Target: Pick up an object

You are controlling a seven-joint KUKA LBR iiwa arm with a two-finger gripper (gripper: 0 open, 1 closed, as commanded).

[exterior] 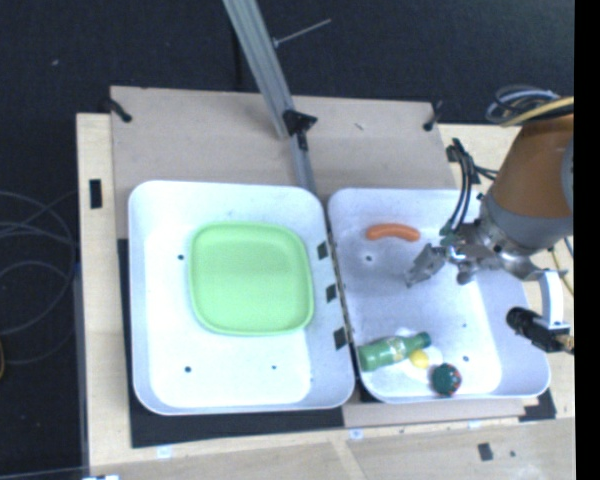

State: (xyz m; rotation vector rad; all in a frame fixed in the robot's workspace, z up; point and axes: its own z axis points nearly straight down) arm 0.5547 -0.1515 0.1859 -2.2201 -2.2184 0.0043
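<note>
From my feed the tool (442, 264) is sitting over the middle of the right bin (510, 363), fingers spread apart with nothing between them. The orange sausage-shaped thing (392, 233) lies just up-left of it. A green bottle (391, 350), a small yellow piece (419, 361) and a dark green ball (445, 377) crowd the near edge. The left bin (160, 298) has a green plate (250, 278).

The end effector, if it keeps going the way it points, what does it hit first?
Probably the bare floor of the right bin. The end effector points down-left, below the sausage; depth is unclear.
</note>
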